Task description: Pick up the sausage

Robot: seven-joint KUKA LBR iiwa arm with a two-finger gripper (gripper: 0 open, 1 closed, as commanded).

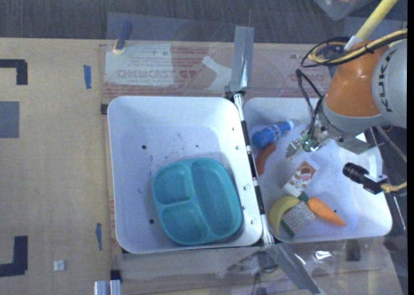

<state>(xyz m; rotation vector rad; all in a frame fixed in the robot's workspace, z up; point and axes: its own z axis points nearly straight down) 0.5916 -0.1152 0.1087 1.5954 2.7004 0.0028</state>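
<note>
Over right bin (381, 219), gripper (303, 145) hovers; can't tell how far it's open, nothing seen held. Sausage (263, 158) lies against left wall, below blue bottle (268, 134), near gripper, apart

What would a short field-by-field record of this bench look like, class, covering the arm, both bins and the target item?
arm: grey with orange band, reaching in from the right
gripper: above the right bin, up and right of the sausage, holding nothing
sausage: reddish-brown, against the right bin's left wall, just below the blue bottle
other right-bin items: small carton, carrot, yellow round item
left bin: teal divided plate
task state: sausage not yet picked up
</note>
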